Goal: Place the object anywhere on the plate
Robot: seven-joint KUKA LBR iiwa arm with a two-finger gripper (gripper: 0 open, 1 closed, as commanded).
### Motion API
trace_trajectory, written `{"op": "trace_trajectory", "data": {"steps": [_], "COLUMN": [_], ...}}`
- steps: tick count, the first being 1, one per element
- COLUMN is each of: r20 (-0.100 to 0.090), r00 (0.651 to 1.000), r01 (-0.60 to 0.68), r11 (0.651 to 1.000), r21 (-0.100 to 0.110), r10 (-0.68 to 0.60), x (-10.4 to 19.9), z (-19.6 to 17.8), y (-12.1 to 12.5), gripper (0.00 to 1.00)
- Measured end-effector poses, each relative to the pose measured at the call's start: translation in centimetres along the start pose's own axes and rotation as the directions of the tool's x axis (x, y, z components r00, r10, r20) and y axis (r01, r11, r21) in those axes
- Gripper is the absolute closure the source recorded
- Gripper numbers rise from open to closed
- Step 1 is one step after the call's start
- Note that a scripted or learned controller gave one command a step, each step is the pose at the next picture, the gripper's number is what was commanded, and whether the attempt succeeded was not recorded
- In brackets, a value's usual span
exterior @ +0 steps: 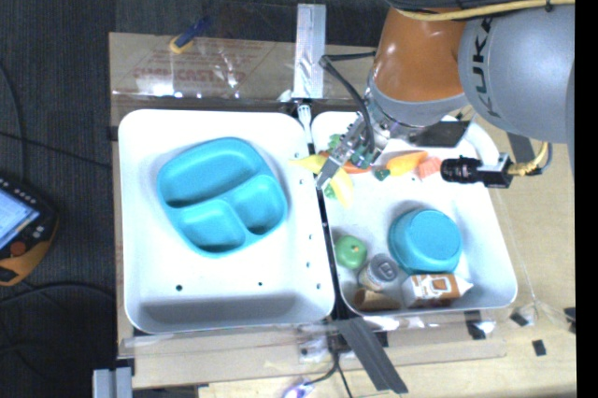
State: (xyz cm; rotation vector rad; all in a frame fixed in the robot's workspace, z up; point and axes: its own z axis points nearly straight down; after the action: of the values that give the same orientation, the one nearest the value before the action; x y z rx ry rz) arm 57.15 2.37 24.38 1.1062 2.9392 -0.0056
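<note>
One gripper (pixel 338 164) is hovering over the divider between the bins, seemingly clamping a yellow object (pixel 338 188); I cannot tell for sure. From it, the plate (pixel 222 192) is lying at nine o'clock.

blue bowl (pixel 427 239) right bin | green ball (pixel 349 250) beside | carton (pixel 434 288) front

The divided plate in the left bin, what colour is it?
Turquoise blue plate, clear in the camera view.
</note>
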Motion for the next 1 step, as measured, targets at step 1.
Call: {"op": "trace_trajectory", "data": {"steps": [1], "r20": [0.0], "r00": [0.996], "r01": [0.086], "r11": [0.996], "r21": [-0.002], "r10": [-0.086], "x": [-0.37], "z": [-0.18], "y": [5.68], "gripper": [1.0]}}
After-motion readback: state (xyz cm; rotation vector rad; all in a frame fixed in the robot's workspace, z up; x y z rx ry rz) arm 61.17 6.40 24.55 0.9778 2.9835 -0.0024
